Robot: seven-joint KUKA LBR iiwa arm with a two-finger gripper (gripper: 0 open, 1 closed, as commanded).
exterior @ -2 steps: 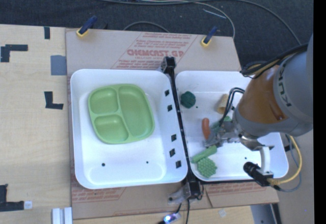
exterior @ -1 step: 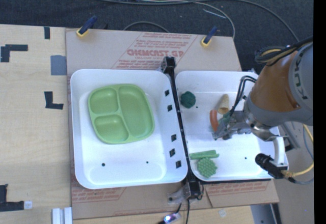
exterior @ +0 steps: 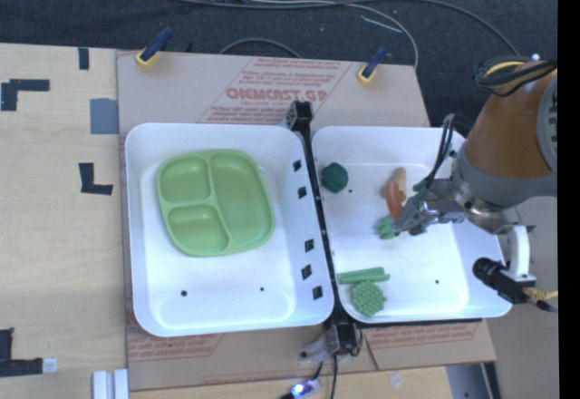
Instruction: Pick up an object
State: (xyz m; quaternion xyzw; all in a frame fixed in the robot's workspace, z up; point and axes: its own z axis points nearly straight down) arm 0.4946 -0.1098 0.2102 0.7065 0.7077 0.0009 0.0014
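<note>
Nearest the camera in the right bin [exterior: 453,297] lies a green brush [exterior: 366,290]. Beyond it, mid-bin, the hand [exterior: 405,221] hangs low over a small green piece [exterior: 387,228], beside an orange carrot-like toy [exterior: 396,191]; whether it is spread or pinching I cannot tell. This looks like the grasp step: next, close and lift straight up. Farther off sit 1 dark green ball [exterior: 334,176] and, in the left bin [exterior: 145,297], a green tray [exterior: 216,201].

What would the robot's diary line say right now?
task: pick up an object | gripper: low in right bin, at small green piece | orange carrot beside | grasp: unconfirmed
</note>
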